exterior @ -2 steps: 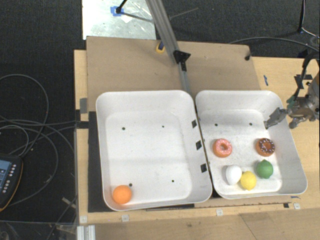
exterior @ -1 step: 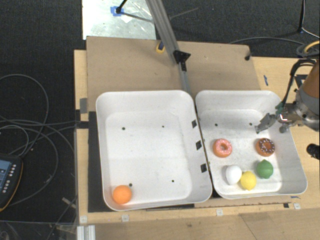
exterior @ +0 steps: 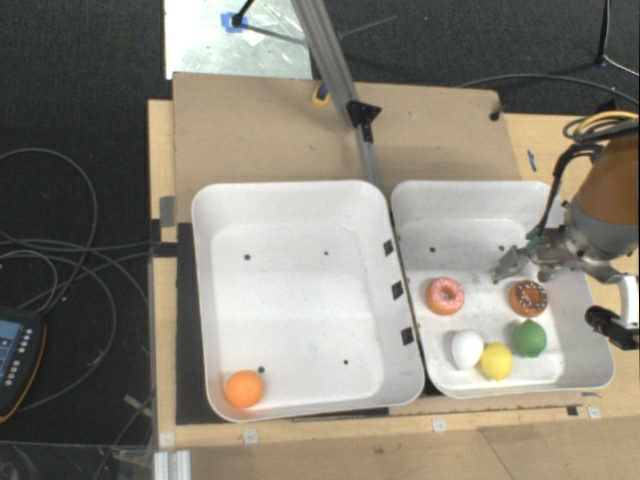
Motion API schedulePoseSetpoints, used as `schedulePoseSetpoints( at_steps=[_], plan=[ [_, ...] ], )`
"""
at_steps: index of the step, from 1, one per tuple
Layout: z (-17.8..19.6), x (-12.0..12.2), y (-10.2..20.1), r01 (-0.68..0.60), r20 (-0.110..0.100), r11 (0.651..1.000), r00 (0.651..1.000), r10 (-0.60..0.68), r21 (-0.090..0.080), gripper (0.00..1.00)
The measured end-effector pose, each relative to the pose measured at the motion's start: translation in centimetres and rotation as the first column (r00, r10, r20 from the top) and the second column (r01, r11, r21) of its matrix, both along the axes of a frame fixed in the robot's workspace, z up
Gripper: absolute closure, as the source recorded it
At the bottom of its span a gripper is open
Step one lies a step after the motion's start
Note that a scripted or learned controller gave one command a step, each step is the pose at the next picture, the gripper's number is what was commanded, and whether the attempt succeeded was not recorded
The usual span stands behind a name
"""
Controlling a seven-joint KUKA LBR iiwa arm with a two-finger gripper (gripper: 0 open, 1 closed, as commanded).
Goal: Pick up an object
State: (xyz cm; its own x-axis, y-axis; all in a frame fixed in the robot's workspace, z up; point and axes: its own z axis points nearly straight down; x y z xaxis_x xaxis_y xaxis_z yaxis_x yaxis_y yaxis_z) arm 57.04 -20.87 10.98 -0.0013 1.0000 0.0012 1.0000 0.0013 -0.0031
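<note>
Overhead, slanted view of the table (exterior: 250,118) with 2 white bins. The gripper (exterior: 524,260) hangs over the right bin (exterior: 470,196), toward its right wall, just above the chocolate doughnut (exterior: 528,298). Whether the gripper is spread or closed cannot be told at this resolution; nothing is seen in its hold.

5 candidate objects sit in the near half of the right bin: the pink doughnut (exterior: 445,295) to the left, the chocolate doughnut to the right, and in front of them a row of white egg (exterior: 466,349), yellow lemon (exterior: 496,360) and green ball (exterior: 529,338), the lemon touching or nearly touching both neighbours. 1 orange ball (exterior: 243,388) lies apart in the near-left corner of the left bin (exterior: 290,196).

Step in hand, as judged: positioning over a target before descent. The chocolate doughnut is the closest choice. To do this well, centre the gripper over the doughnut so that the grasp spans its full ring, then descend straight down. The green ball lies just in front of it and the bin wall is near on the right, so the grasp axis is best set along the left-right line, where the floor looks free. Round items may roll if nudged off-centre.
</note>
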Motion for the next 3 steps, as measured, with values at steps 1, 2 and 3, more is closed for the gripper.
schedulePoseSetpoints(
  at_steps=[1, 2, 3],
  plan=[
    [1.4, 0.2, -0.1, 0.0, 0.007, 1.0, 1.0, 0.0, -0.003, 1.0],
    [7.4, 1.2, 0.3, -0.005, 0.011, 1.0, 1.0, 0.005, -0.004, 1.0],
    [12.8, 1.4, 0.2, -0.005, 0.011, 1.0, 1.0, 0.005, -0.004, 1.0]
  ],
)
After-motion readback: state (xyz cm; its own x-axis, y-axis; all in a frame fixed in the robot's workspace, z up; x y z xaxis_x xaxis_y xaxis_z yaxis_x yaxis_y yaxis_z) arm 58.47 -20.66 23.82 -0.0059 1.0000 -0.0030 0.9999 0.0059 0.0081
